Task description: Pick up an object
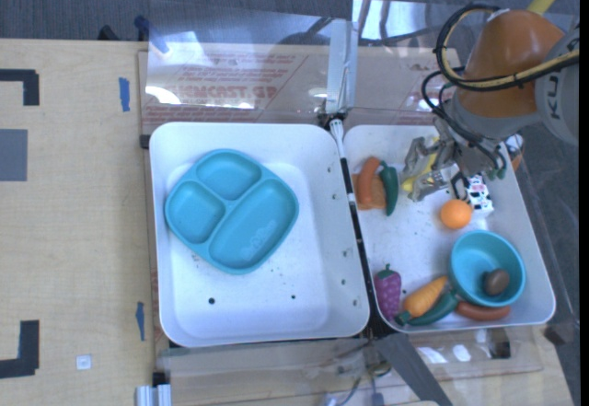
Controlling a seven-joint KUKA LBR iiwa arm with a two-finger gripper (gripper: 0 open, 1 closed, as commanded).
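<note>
**A:** So, what sits in each bin?

**B:** On the left, the white bin (184,303) carries a blue divided plate (232,209) with three compartments, lying toward the bin's upper left. A few dark specks dot the bin floor below it. On the right, the other white bin (419,248) is crowded: an orange carrot-like toy (370,183) with a green pepper (390,188) touching its right side, a small orange ball (456,214), a black-and-white cow figure (478,195) just above and to the right of the ball, and a blue bowl (480,264) with a small brown object (497,281) inside it. Along the bottom edge lie a purple grape-like piece (387,289), an orange-and-green vegetable (428,300) and a red-brown sausage shape (481,310) under the bowl.

**A:** Which way does the nearest piece run?

**B:** A small yellow object (416,183) lies under the arm in the upper part of the right bin; its shape is too hidden to give an axis. The carrot-like toy and pepper beside it both run roughly top to bottom in the view, slightly tilted.

**A:** And the end effector?

**B:** The end effector (433,169) hangs low over the right bin, right at the yellow object, below the orange band (506,54). I cannot tell how it stands or whether it holds anything.
</note>
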